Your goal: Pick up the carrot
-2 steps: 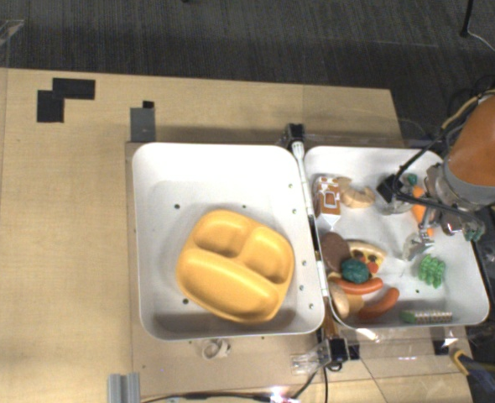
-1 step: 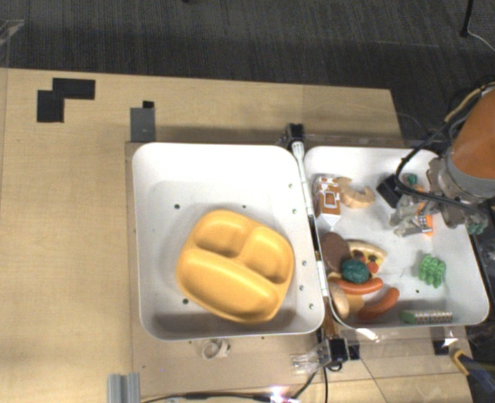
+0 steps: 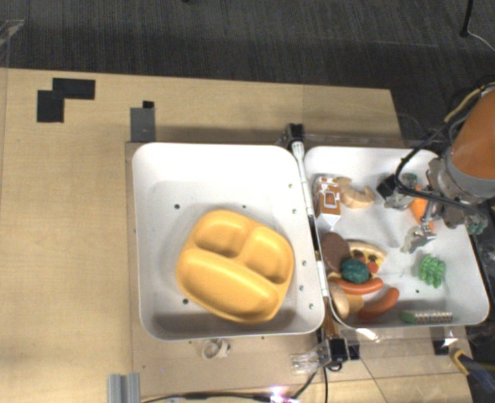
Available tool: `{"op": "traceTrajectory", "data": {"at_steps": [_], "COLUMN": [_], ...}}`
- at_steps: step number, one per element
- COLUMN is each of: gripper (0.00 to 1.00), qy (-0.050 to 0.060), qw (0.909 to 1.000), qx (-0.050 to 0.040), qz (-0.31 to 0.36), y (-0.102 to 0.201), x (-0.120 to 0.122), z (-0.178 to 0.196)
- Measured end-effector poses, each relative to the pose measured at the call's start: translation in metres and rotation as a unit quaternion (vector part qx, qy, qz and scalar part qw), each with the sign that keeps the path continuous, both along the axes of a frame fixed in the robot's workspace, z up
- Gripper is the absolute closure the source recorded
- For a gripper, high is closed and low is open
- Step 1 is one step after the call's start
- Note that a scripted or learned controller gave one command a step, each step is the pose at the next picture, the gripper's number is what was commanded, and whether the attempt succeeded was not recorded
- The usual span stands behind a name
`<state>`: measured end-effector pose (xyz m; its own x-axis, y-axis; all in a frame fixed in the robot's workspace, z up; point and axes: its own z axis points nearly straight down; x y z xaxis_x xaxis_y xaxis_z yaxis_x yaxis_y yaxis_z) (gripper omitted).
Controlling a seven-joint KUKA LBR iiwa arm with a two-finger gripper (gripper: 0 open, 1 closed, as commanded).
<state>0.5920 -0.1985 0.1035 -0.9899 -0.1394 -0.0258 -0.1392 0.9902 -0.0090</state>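
Carrot [image 3: 419, 206]: I see a small orange piece in the right bin [image 3: 474, 305], toward its far right corner, right up against the gripper [image 3: 417, 238]. The gripper's body covers part of it, so I can't say whether it lies on the bin floor or is lifted. I can't tell the gripper's state either, open or closed, or whether it has the carrot. The arm [image 3: 485, 141] comes in over the bin's right edge, orange band uppermost, with black cables looping around the wrist.

Just nearer than the gripper, by the right wall, a light green knobbly toy [image 3: 432, 270]. Along the near edge, a thin grey-green stick [image 3: 426, 316].

The bin's left half is crowded. At the far end, a labelled packet [image 3: 329, 196] with a beige piece [image 3: 359, 196] touching its right side. Below that, a brown lump [image 3: 333, 246] against the left wall, a pizza slice [image 3: 367, 255] beside it, and a dark green ball [image 3: 356, 270] on the heap. Under those, a hot dog [image 3: 355, 289], and a red sausage [image 3: 380, 302] at the near edge.

The left bin [image 3: 159, 187] holds a big yellow loaf [image 3: 235, 263], near-centre, filling much of the floor.

The bench [image 3: 54, 250] is light wood, black L-shaped mark [image 3: 63, 97] at its far left.
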Motion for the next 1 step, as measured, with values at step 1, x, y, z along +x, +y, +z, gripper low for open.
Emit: {"op": "traceTrajectory", "data": {"at_steps": [1], "gripper": [0.00], "qy": [0.006], "qw": [0.9993], "qx": [0.0006], "qz": [0.036], "y": [-0.0068], "x": [-0.0138], "z": [-0.0142]}}
